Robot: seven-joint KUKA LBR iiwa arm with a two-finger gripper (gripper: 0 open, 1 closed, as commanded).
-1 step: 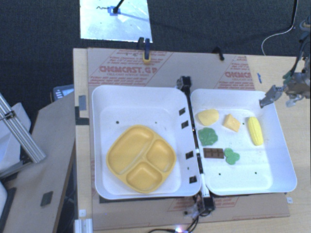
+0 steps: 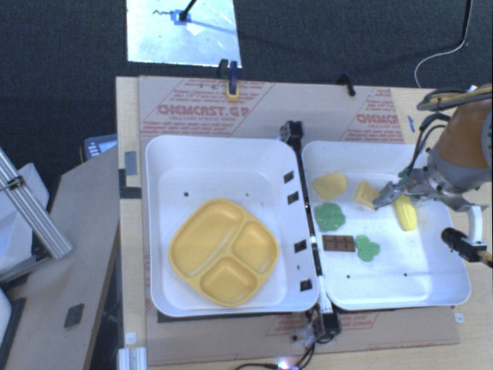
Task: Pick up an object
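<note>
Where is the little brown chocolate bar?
The chocolate bar lies in the right bin, near its left wall, just below the big green piece and beside the small green piece.

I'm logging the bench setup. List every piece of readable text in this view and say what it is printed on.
"CHEMCAST GP" in red, on the brown protective sheet under the bins, at the upper left.
The same red logo, on that sheet at the upper right; too blurred to read fully.
Smaller red lines under both logos: too small to read.
Red print at the sheet's front edge: unreadable.
</note>
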